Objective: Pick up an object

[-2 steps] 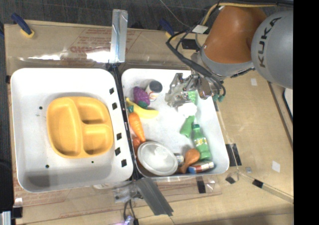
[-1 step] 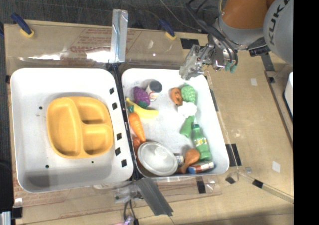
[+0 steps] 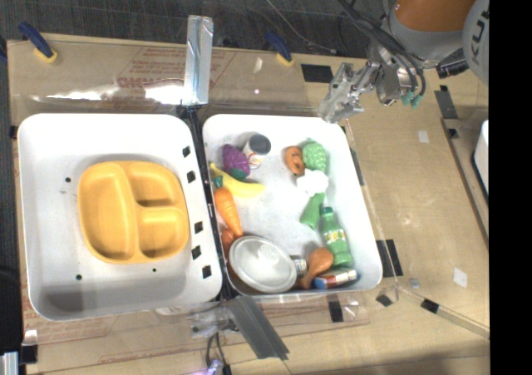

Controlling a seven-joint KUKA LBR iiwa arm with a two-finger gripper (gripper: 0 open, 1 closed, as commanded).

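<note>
A: Objects for picking: all are located in the right-hand shallow white bin (image 3: 359, 199). Inventory, far end to near end: a small grey-and-white round can (image 3: 259, 145), a purple toy grape cluster (image 3: 235, 160), a yellow toy banana (image 3: 237, 185), an orange toy carrot (image 3: 228, 210), a brown toy piece (image 3: 293, 159) just beside a green leafy toy (image 3: 315, 155), a green plastic bottle (image 3: 335, 239), a round silver metal bowl (image 3: 263, 263) and a brown toy drumstick (image 3: 317, 263).

B: Gripper position?

A: The two-finger gripper (image 3: 339, 106) hangs over the far right corner of that bin, above the rim. It is apart from every object listed.

B: Finger state and payload?

A: The fingers (image 3: 331, 107) point down and to the left. Nothing is visible between them. How far apart they stand cannot be read from this angle.

B: Left-hand bin?

A: The left-hand white bin (image 3: 41, 149) bears a yellow plastic tray with compartments (image 3: 135, 210), lying flat near its middle. The two bins sit side by side, touching along a black seam.
</note>
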